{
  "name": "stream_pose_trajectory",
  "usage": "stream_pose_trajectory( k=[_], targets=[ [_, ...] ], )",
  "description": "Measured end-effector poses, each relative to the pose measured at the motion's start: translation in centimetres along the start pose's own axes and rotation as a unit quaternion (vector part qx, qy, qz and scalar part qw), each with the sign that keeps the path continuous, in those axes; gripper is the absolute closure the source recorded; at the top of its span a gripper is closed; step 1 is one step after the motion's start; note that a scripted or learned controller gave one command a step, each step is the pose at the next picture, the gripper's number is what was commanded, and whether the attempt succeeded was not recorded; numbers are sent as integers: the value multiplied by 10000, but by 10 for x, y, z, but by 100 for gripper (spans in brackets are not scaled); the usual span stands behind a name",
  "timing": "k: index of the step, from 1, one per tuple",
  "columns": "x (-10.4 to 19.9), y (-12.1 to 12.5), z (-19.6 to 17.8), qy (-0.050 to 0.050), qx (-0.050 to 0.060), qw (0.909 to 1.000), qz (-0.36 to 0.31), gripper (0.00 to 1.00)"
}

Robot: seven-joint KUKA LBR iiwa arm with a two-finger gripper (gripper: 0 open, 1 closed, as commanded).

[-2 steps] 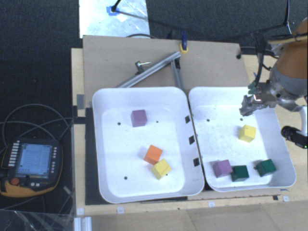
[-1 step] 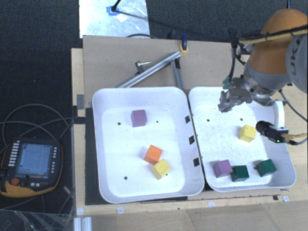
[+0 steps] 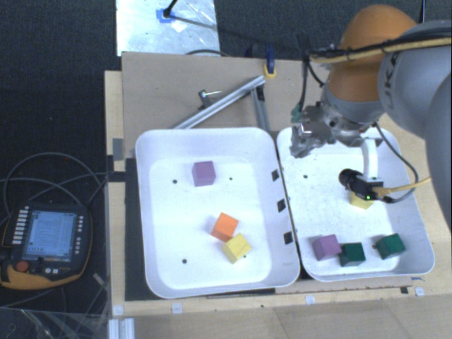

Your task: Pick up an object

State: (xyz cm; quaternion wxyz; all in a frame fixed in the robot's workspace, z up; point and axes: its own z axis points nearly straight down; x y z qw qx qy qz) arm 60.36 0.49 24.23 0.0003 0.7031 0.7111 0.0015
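My gripper [image 3: 304,145] hangs over the far left corner of the right bin [image 3: 417,256], below the orange band of the arm. In that bin's near part lie a purple cube [image 3: 326,246], a dark green cube [image 3: 352,253] and another green cube [image 3: 389,245]. A small yellow-green piece [image 3: 362,200] sits mid-bin, partly under a black device on the arm's cable. The left bin [image 3: 152,189] holds a purple cube [image 3: 203,173], an orange cube [image 3: 225,226] and a yellow cube [image 3: 236,248] touching it. None of the cubes is near the gripper.
A metal bar [image 3: 222,102] lies on the cardboard behind the left bin. A teach pendant [image 3: 44,242] with cables rests off the bench at the left. The arm's grey body [image 3: 424,83] covers the right bin's far right corner.
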Motion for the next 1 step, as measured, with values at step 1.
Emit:
stream_pose_trajectory(
  k=[1],
  targets=[
    [60,12,10,3,1,10000,-1,100]
  ],
)
